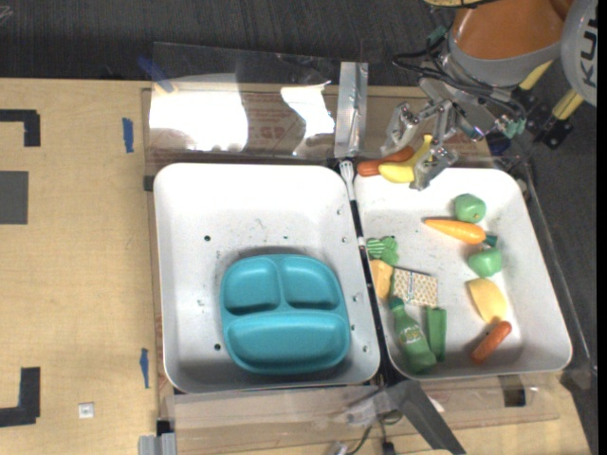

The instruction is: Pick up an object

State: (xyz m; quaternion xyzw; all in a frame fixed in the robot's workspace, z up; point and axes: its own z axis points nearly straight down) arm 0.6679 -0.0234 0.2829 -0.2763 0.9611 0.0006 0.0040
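Note:
My gripper (420,154) hangs over the back left corner of the right bin (531,254). A yellow toy with an orange-red end (391,171) lies right under its tip, by the bin's back rim; whether it is gripped cannot be made out. Further into this bin are a green ball-like toy (469,207), an orange carrot (455,228), a green pepper (485,262), a yellow wedge (487,299), a red-orange sausage shape (490,339), a green bottle (412,335) and a patterned packet (415,287).
The left bin (190,207) holds a teal divided tray (283,311). A metal divider strip (350,112) and clear sheet stand behind the bins. The arm's orange band (507,12) and cables loom at the top right.

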